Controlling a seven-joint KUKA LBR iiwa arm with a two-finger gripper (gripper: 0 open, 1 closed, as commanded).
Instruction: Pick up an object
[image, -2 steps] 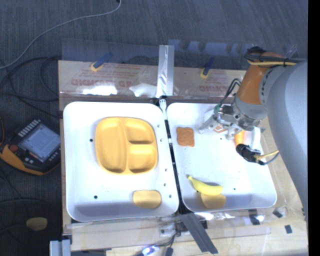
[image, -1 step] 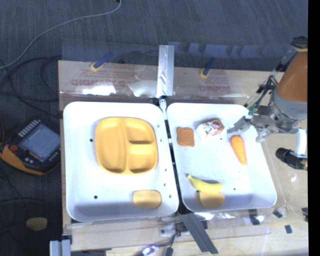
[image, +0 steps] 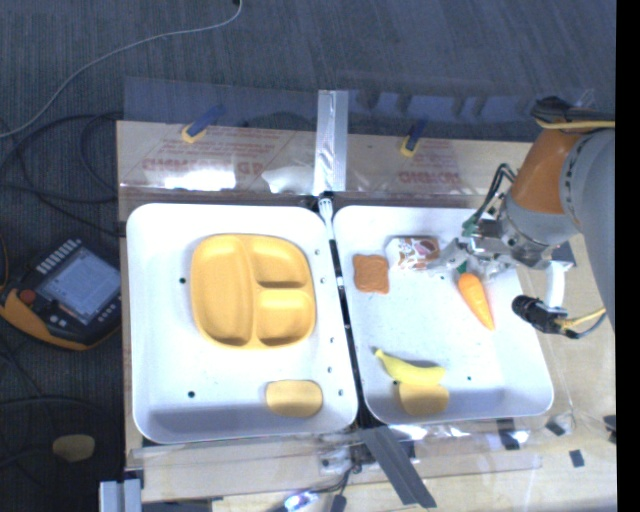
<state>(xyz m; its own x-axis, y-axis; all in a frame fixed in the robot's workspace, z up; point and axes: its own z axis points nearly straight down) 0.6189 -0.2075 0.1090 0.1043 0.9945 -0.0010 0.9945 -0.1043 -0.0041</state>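
My claw (image: 478, 252) hangs over the right bin (image: 520, 390), just above the leafy top of the carrot (image: 477, 298), whether released or clenched I cannot tell, so I should centre over its thicker end before descending.

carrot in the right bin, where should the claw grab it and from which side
Probably take the carrot across its thick upper end, near the green top, coming straight down from above. It lies flat on the bin floor, tapering toward its lower tip, so the wide end gives more to pinch. Close across its width. The claw already sits just above that end.
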